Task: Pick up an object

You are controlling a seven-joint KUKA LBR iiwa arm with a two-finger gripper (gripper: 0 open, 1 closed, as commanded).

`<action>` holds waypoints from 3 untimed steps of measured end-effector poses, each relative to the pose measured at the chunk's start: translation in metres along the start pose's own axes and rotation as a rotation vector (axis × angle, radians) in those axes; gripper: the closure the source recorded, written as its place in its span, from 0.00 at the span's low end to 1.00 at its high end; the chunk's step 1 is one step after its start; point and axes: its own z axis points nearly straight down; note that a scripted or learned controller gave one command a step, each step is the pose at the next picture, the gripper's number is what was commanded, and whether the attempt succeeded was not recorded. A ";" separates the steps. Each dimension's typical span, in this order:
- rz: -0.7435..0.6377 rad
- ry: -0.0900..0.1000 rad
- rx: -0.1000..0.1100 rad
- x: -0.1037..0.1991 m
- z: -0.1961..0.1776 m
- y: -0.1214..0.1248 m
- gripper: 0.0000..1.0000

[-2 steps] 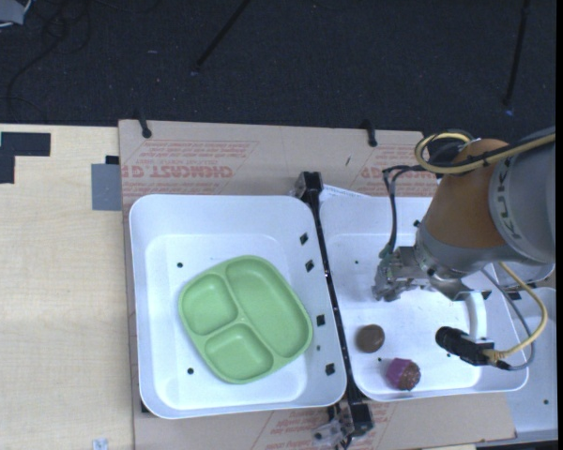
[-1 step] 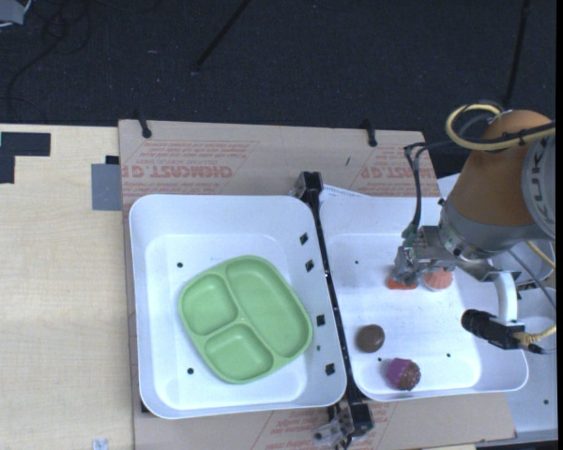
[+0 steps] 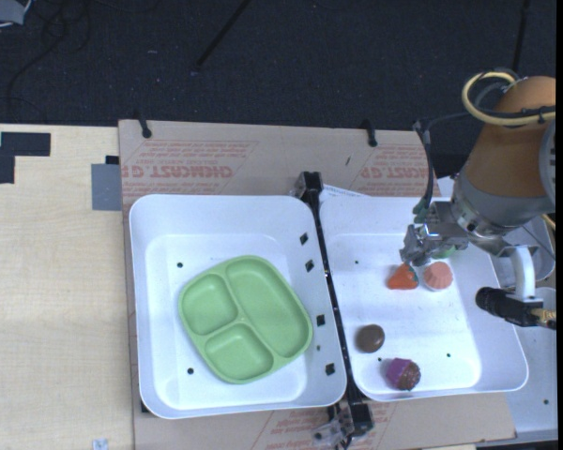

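Observation:
My gripper [image 3: 420, 251] hangs low in the right bin [image 3: 469, 373], near its middle right. Its tips sit just above and touching the area of an orange piece [image 3: 403, 278] and a pink round piece [image 3: 438, 276], which lie side by side. Nothing shows clearly between the tips. A brown ball [image 3: 371, 337] lies nearer the front of the same bin. In front of that ball rests a purple lumpy object [image 3: 403, 374].
The left bin [image 3: 159, 251] holds a green divided plate [image 3: 244, 319]. A black divider [image 3: 324, 279] runs between the two bins. The grey and orange arm [image 3: 511, 157] comes in over the right bin's far right side. Cardboard [image 3: 225, 162] lies under both bins.

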 end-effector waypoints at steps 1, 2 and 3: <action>0.000 0.000 0.001 -0.001 -0.031 0.000 1.00; -0.003 0.002 0.006 0.053 -0.014 0.002 1.00; -0.004 0.002 0.004 0.105 -0.019 0.007 1.00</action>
